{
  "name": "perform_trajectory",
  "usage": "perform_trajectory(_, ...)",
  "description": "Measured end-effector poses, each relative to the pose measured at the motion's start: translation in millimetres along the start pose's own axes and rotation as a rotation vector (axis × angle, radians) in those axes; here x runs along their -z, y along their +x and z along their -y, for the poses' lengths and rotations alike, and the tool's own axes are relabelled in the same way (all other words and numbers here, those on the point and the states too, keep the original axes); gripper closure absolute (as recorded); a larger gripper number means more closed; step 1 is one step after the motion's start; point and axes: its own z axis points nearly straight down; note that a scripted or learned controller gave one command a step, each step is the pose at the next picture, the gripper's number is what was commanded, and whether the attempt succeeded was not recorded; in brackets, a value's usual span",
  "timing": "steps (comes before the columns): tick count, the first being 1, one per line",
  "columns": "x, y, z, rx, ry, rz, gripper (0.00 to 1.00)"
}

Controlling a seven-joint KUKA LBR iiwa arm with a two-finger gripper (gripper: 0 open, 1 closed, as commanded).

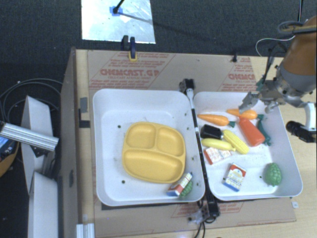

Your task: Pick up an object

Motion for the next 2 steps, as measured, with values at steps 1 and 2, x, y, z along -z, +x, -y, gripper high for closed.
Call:
perform_trajectory(1, -74, -21, -39, 0.001, 0.001, 0.001, 0.0)
perform_trajectory(2, -109, -17, -53, 0.001, -0.016, 0.007, 0.0)
